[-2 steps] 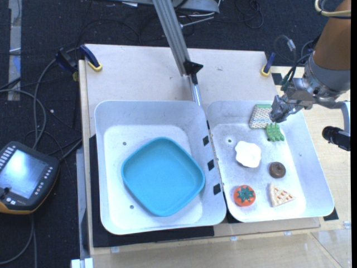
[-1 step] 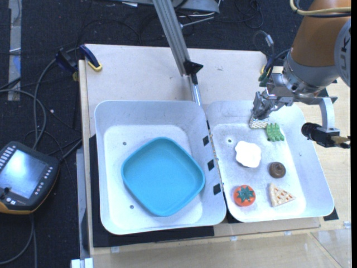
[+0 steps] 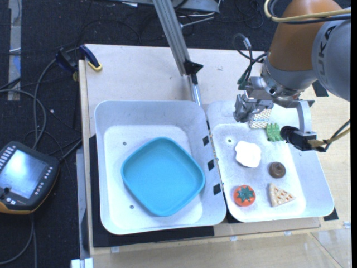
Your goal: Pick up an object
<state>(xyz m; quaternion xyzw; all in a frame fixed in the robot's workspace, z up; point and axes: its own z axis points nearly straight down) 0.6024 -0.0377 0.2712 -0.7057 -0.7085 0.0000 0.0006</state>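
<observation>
Objects for picking lie scattered in the right-hand white bin [image 3: 318, 197], lower right of the frame. Nearest the bottom edge sit a round orange-red toy tomato with a green top [image 3: 244, 195] and, just to its right, a tan wedge-shaped waffle piece [image 3: 280, 195]. Above the waffle rests a small dark brown ring-shaped doughnut [image 3: 277, 170], and up-left of that a white rounded lump [image 3: 247, 153]. Farther back, near the bin's upper rim, stand a small green ridged piece [image 3: 273, 131] and, beside it on the left, a pale checkered piece [image 3: 260, 118]. The two-finger gripper [image 3: 244, 111] hangs at the upper left corner of this bin, just beside the checkered piece; whether it is released or clenched cannot be told, and nothing is visibly between its tips. The left-hand white bin [image 3: 111, 121] holds a shallow light-blue square plastic dish [image 3: 162, 175], tilted diagonally. A black and orange teach pendant with a lit screen [image 3: 22, 175] lies on the dark floor at middle left.
</observation>
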